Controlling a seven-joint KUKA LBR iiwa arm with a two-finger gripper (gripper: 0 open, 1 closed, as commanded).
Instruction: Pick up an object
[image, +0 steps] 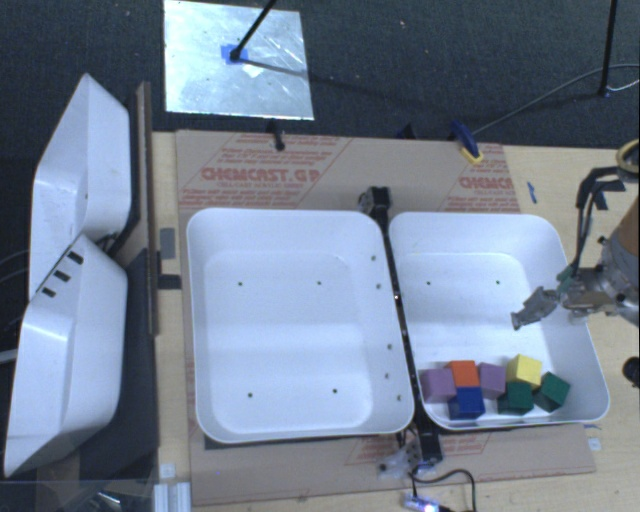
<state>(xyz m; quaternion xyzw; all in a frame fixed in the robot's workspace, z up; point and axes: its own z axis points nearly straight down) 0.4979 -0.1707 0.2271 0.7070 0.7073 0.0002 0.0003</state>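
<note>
Several small blocks lie clustered along the front wall of the right bin (470, 240): a purple block (437, 383), an orange block (463, 373), a blue block (466, 402), a lilac block (492, 378), a yellow block (523, 369) and two green blocks (516, 398) (551, 390). My gripper (532, 309) reaches in from the right over the right bin's right side. It hangs behind the yellow block and apart from the cluster. I see no block at its tip.
The left bin (290, 230) stands beside the right one, and a dark divider strip (400, 330) runs between them. Both rest on a cardboard sheet (270, 165). White covers (75, 270) lie at far left, and a clamp (466, 143) sits behind the right bin.
</note>
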